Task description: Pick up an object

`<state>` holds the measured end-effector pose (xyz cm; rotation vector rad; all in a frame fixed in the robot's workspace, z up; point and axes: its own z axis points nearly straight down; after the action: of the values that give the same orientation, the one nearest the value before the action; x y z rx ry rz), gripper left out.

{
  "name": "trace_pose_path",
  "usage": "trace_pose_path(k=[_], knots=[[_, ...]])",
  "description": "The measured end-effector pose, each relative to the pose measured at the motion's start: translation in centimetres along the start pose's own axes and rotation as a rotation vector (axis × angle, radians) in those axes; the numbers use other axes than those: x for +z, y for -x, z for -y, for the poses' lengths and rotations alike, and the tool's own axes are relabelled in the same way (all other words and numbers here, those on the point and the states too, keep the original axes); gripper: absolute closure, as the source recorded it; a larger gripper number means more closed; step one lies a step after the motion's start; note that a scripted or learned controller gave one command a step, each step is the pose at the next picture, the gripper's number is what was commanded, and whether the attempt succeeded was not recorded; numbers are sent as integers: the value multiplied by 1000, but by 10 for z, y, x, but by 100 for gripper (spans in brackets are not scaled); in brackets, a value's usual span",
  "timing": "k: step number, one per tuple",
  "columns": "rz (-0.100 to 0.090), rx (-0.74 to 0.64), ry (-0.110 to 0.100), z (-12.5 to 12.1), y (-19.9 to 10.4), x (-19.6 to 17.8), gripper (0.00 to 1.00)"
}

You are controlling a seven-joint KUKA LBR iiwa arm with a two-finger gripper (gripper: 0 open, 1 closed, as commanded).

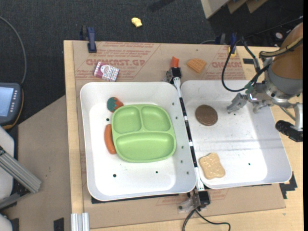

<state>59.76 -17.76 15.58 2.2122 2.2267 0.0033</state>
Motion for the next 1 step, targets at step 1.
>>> trace_pose_path(k=[1], knots=[[-3,-3,-1,-54,-75,43,0]])
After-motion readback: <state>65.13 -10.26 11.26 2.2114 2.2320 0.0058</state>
